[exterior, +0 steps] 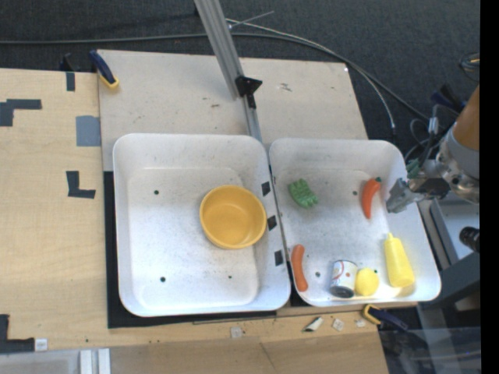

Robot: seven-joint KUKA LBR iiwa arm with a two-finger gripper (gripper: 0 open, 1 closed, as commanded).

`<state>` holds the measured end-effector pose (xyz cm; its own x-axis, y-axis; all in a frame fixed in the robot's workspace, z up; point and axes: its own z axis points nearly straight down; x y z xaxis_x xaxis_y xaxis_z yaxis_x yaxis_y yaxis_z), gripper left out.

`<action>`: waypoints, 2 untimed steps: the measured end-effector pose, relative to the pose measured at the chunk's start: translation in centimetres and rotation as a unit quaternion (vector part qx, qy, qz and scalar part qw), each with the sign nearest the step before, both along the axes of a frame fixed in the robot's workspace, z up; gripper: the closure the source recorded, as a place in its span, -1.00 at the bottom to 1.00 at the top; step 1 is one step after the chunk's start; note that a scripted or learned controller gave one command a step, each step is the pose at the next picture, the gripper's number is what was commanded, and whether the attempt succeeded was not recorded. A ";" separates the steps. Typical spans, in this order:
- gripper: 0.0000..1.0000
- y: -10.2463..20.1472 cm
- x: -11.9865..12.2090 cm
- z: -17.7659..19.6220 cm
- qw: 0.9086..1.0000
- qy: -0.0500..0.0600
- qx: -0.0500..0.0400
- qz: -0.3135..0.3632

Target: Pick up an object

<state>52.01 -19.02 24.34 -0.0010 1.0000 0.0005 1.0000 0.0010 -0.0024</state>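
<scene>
gripper (399, 195) sits at the right rim of the right bin (335, 148), just right of the carrot; cannot tell how the jaws stand, too small and blurred, and nothing shows between them. grey arm (460, 158) comes in from the right edge behind it, cables around the wrist.

right bin contents: orange carrot (369, 197) upright near the right wall, just beside the gripper, not clearly touching. green leafy toy (303, 193) left of it, near the bin's left side. yellow bottle-like thing (398, 261) along the right wall below the gripper. at the bottom edge, a small can (341, 277) with a yellow round thing (366, 283) touching its right side. orange-red sausage (298, 267) at the lower left, near the wall.

left bin (140, 209) holds a yellow bowl (231, 216), right of centre, upright.

both bins rest on the pale surface (171, 92). a metal pole (222, 33) slants down from the top to the gap between the bins. blue-yellow clamp (104, 69) at the upper left of the surface, another (378, 315) below the right bin.
</scene>
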 end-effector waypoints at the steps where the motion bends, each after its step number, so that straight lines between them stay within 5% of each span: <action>1: -1.00 0.0 0.0 0.0 1.000 0.000 0.000 0.000; 2: -1.00 0.7 -0.7 -5.0 1.000 0.003 0.000 0.000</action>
<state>51.27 -18.36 19.35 -0.0003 1.0000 0.0013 1.0000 0.0004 -0.0087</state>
